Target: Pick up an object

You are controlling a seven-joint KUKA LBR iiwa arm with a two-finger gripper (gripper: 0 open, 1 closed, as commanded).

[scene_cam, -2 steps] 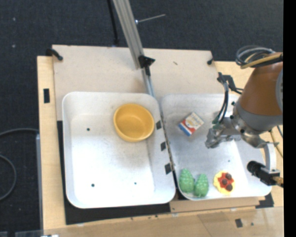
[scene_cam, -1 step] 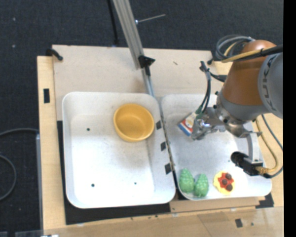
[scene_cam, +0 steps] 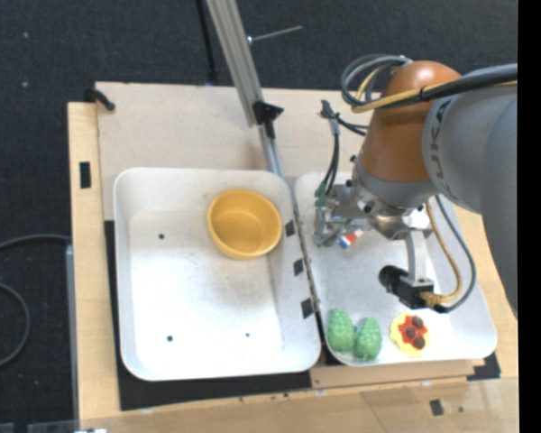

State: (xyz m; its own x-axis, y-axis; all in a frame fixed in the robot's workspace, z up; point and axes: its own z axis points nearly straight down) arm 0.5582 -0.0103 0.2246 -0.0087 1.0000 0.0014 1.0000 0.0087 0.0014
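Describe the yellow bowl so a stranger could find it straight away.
Look at the left white bin. Near its top edge, towards the divider, sits the yellow bowl, upright and open. It is round and plain yellow, unlike the green toys in the other bin.

The yellow bowl [scene_cam: 244,223] looks like smooth matt plastic. Both white bins [scene_cam: 144,269] appear as smooth plastic, faintly speckled with dark grit. The bench [scene_cam: 171,124] reads as bare, matt pale board. The slanting rail [scene_cam: 234,48] is ribbed, shiny metal. The arm's orange band [scene_cam: 401,129] is glossy, its grey shell [scene_cam: 478,142] satin-smooth. The green pieces [scene_cam: 353,334] look knobbly.
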